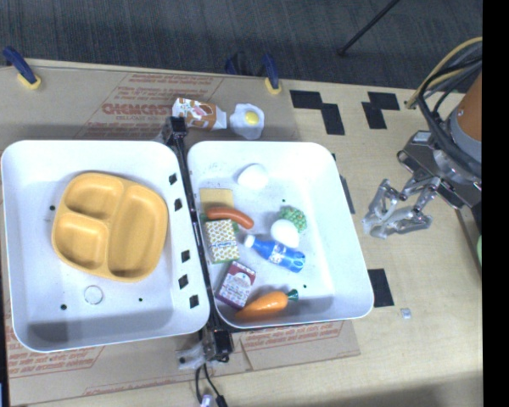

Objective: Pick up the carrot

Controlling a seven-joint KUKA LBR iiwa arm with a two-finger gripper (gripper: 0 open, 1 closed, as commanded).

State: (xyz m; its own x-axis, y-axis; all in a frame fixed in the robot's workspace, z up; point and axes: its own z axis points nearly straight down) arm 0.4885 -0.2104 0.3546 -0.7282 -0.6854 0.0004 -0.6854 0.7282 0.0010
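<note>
The orange carrot (261, 304) with a green top lies along the near wall of the right bin (343, 227), next to a small red box (235, 284). My gripper (396, 213) hangs over the bare bench to the right of that bin, well away from the carrot. Its fingers are spread apart with nothing between them.
The right bin also holds a blue bottle (276, 253), a sausage (229, 216), a white egg (284, 232), a green item (294, 219) and a white ball (253, 176). A yellow divided plate (110, 225) sits in the left bin. Two small items (216, 115) rest behind the bins.
</note>
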